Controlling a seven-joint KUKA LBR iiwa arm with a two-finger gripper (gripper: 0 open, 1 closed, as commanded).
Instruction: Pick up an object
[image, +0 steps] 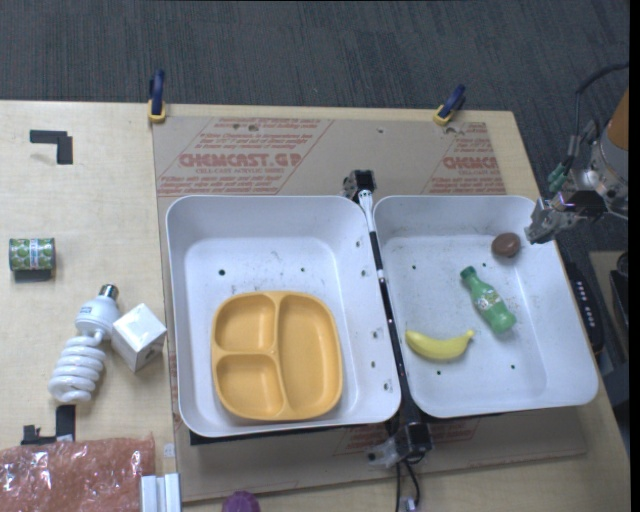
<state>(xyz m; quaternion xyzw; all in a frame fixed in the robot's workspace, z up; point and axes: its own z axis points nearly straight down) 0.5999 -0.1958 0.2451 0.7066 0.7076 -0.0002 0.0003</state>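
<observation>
Beside the yellow-orange divided tray (277, 354), in the other white bin (530, 385), a yellow banana (440, 345), a green bottle (488, 299) and a brown round object (507, 244) are seen.

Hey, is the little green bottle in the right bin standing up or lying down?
Lying down: the small green plastic bottle rests lengthwise on the right white bin's floor.

The arm reaches in from the right, its grey wrist hanging just outside the upper right corner of the right bin (560, 290), with the gripper (545, 225) poised over that bin's right rim, pointing down and leftward.
</observation>
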